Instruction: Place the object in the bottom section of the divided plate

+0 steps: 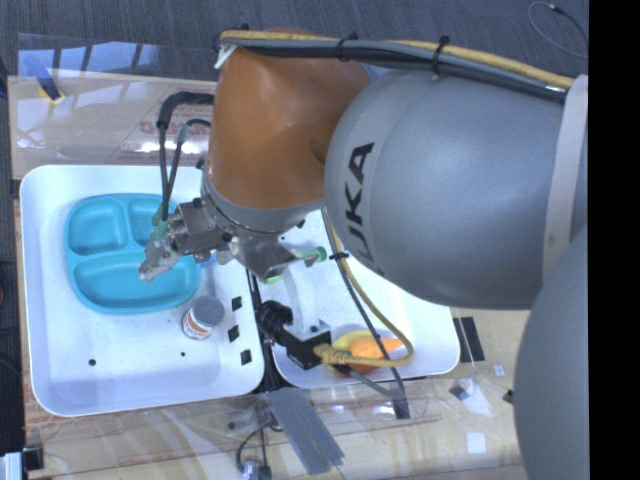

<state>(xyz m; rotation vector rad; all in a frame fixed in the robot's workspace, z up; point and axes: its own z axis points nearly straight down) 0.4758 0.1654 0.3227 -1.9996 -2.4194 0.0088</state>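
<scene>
The grey arm (450, 188) with its orange band filled most of the camera view, reaching in from the right across the tabletop (130, 433) and covering much of the right bin (440, 353). The left bin (60, 368) lay mostly open to view, holding the blue divided plate (110, 258) toward its upper left, with two small sections at the top and one wide section below. The end effector (160, 258) hung over the plate's right edge, just above the wide bottom section; whether it was open, closed or gripping anything could not be told, as nothing was clearly visible in it. Just below the plate sat a small round can (203, 318) with a grey top, resting on the bin floor near the plate's lower right corner, and it was likely the object meant. It looked light, stiff and smooth-sided, so a grip across its curved wall near mid-height would probably suit best, squeezed firmly against slipping. Orange and yellow items (365, 348) lay in the right bin.
</scene>
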